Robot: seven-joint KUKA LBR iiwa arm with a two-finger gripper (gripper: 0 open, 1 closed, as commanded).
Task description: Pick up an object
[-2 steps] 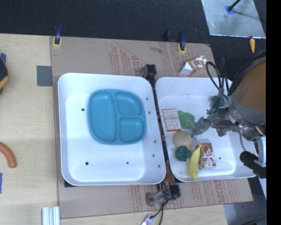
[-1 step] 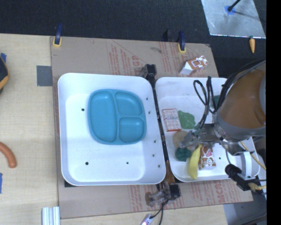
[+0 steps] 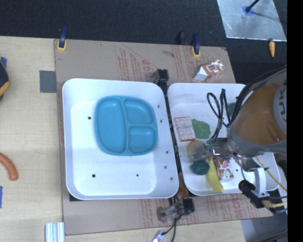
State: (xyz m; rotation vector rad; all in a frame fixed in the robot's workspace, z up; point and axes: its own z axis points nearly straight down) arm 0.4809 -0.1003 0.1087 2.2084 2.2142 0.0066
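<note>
Arm wrist [image 3: 257, 120] is seen over right bin [image 3: 184, 92] | claw [image 3: 212, 153] state cannot be told | yellow banana [image 3: 214, 177] lies just below it, long axis near-vertical

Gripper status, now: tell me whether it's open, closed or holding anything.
Gripper: low in the right bin among the small items; whether it is open, shut or holding anything cannot be told.
</note>
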